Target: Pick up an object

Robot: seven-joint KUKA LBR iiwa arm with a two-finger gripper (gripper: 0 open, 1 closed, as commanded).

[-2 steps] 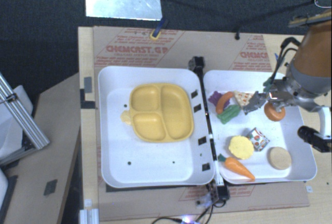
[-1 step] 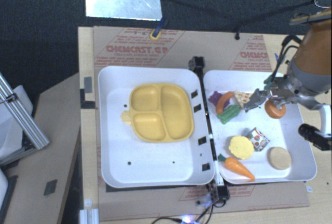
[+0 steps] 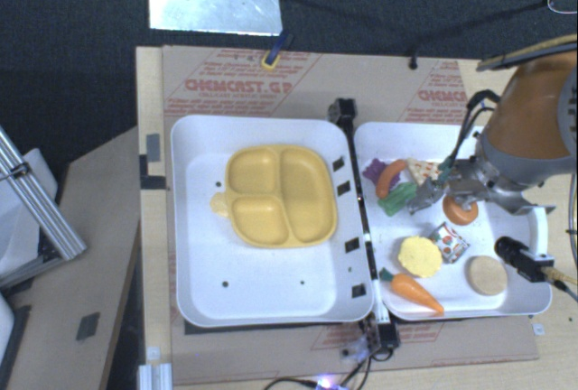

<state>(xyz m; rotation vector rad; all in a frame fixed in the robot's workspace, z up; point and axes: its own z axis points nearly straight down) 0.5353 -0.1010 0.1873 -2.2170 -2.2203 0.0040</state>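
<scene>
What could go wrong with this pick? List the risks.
1. The gripper sits in a tight cluster: green piece, purple piece, orange disc. It may catch two things or knock neighbours aside.
2. The arm's shadowed wrist hides the fingertips, so a miss may go unseen.
3. The carrot lies near the right bin's front rim and could get pushed out.

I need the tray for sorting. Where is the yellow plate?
The yellow plate lies in the middle of the left bin, across the divider from the toy food.
</scene>
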